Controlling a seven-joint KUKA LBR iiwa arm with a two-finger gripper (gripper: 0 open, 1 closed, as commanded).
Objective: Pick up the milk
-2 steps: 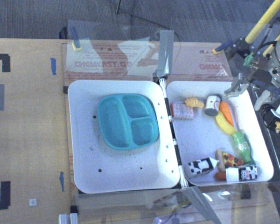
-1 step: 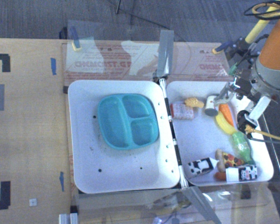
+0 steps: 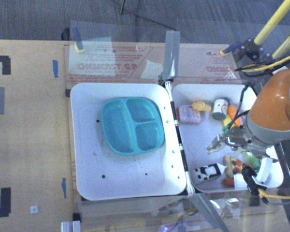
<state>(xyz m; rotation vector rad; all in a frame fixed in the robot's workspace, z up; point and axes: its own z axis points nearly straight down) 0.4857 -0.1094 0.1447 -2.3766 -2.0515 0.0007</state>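
Note:
The milk (image 3: 207, 172) is a small black-and-white carton lying on its side near the front edge of the right bin (image 3: 195, 144). My gripper (image 3: 224, 141) hangs over the middle of that bin, behind and slightly right of the carton and apart from it. The grey arm with its orange band (image 3: 275, 108) reaches in from the right and hides part of the bin's right side.
The right bin also holds a pink packet (image 3: 188, 114), a yellow piece (image 3: 200, 105), a small can (image 3: 220, 108), an orange carrot-like piece (image 3: 231, 113) and several small toys (image 3: 234, 167) beside the milk. A teal divided plate (image 3: 133, 124) lies in the left bin (image 3: 87, 168).

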